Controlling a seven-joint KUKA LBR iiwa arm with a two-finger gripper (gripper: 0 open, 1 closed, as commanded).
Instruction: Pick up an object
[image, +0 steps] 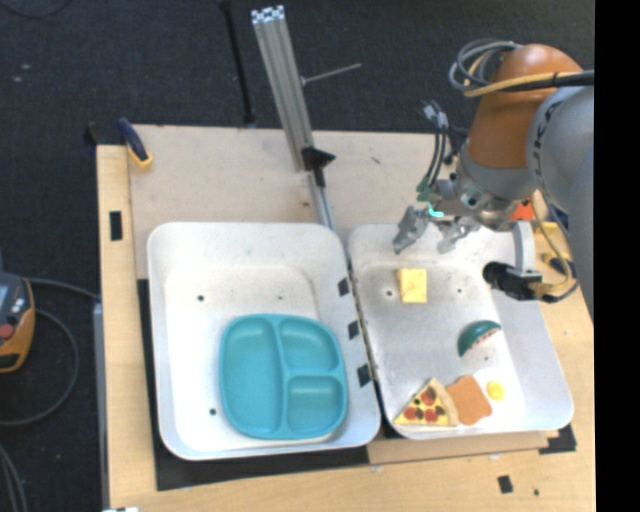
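Bench and fixtures from my feed

I'm seeing the wooden bench (220, 170) with a metal rail (287, 90) slanting across its far side, a black bracket (318, 158) clamped partway down it. A blue-and-yellow clamp (134, 142) sits at the bench's far left corner. On the dark floor (60, 60) to the left, cables (50, 340) loop beside an orange-and-black device (12, 325) at the edge.

A yellow block (412, 285) lies flat near the far edge of the right bin (520, 330). A green-and-white wedge (479, 337) sits mid-bin toward the right edge. A pizza slice (426, 405), an orange piece (468, 398) and a small yellow piece (494, 391) cluster along the near edge.
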